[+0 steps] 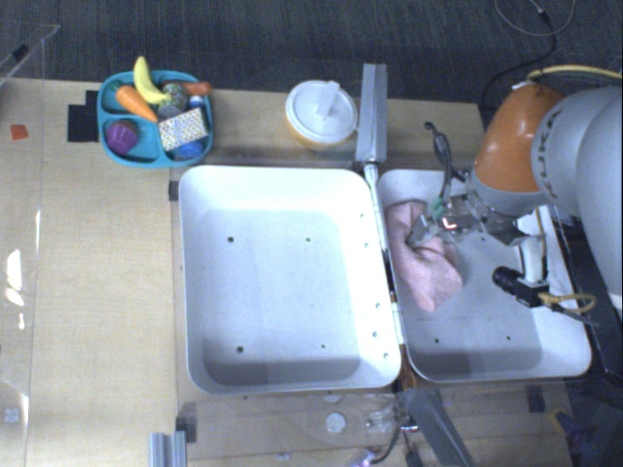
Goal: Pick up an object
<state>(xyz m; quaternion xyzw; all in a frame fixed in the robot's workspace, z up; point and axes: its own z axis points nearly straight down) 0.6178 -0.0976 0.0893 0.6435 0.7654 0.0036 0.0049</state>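
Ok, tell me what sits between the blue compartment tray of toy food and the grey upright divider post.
A round yellow container with a white lid, in the camera view.

Gripper (429, 224) down on pink cloth (424, 263) in rt bin (506, 358), lft bin (282, 280) beside

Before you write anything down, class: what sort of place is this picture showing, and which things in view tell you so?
Probably a robotics lab bench set up for grasping trials. A grey and orange robot arm reaches over two shallow white bins set side by side, a pink cloth lies in the right one, and a blue tray of toy food sits nearby.
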